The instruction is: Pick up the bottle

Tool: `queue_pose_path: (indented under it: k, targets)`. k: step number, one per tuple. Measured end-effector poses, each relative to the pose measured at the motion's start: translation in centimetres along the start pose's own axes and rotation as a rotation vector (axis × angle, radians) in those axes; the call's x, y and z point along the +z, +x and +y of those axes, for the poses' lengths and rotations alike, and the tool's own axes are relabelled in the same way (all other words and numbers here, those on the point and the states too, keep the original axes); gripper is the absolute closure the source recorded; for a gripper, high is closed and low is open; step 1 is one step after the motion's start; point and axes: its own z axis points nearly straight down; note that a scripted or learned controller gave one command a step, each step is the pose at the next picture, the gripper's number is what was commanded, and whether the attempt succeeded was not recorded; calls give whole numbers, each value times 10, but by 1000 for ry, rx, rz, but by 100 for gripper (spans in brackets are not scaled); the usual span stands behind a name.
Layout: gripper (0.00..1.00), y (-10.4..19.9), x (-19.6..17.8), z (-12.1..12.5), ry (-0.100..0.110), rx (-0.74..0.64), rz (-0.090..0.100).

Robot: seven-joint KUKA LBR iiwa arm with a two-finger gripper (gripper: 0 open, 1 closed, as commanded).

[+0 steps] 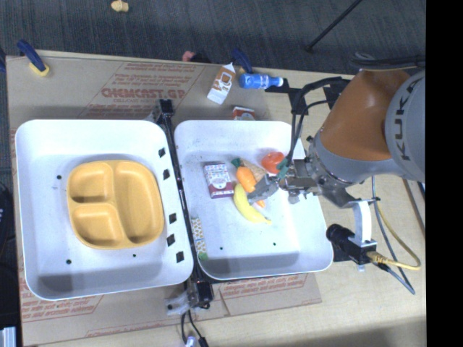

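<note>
A small blue bottle lies on its side on the cardboard behind the right bin, outside its far rim. My gripper is down inside the right bin, well in front of the bottle. It hangs over a cluster of toy food: an orange carrot-like piece, a yellow banana and a red piece. The gripper's tip touches or overlaps the orange piece and the banana. The arm's wrist hides part of the cluster.
A dark red box lies left of the food cluster. The left bin holds a yellow divided plate. A small carton lies left of the bottle. Black clips run along the divider between the bins.
</note>
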Motion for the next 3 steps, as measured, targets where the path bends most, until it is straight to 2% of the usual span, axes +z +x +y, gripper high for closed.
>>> queue_pose_path:
  k: [1,2,3]
  targets:
    - [100,0,-10,0,3,-5,0]
    - [100,-65,58,-11,0,192,0]
    - [100,-17,31,-12,-2,208,-1]
